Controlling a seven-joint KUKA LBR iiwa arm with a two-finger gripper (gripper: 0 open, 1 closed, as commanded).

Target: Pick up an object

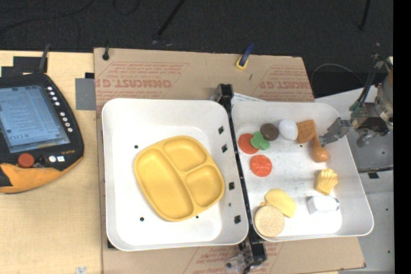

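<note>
Several small toy foods (261,165) are noted in the right bin (359,202); light, rigid, best pinched across the middle. Claw (335,131) state cannot be told.

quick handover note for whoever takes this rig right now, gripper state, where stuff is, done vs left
Gripper: at the right bin's upper right edge, low beside the orange-brown piece; nothing visibly held, finger state unclear.
Things: small toy foods are all in the right bin. Yellow divided tray lies in the left bin.
Done: nothing lifted yet.
Left: grasp one object and raise it.
</note>
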